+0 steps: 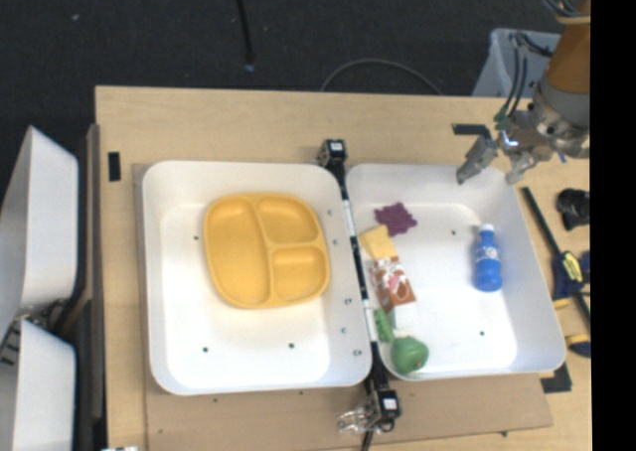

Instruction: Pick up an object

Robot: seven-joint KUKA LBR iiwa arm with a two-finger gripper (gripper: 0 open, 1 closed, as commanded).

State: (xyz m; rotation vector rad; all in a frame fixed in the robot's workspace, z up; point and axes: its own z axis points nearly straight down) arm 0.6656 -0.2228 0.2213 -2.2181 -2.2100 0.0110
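My gripper (495, 167) hangs over the far right corner of the right bin (452, 355), fingers spread open with nothing between them. Below it in that bin lie a blue bottle (486, 258) near the right side, a purple piece (397, 218) toward the back left, a yellow block (379, 242), a red and white packet (396, 285), and a green object (406, 353) at the front left corner. The bottle lies well in front of the gripper, apart from it.
The left bin (174, 360) holds a yellow divided plate (266, 249). A black clip (332, 152) sits at the back of the seam between the bins. Tools lie on the bench to the right (568, 270). White boxes stand at far left (45, 221).
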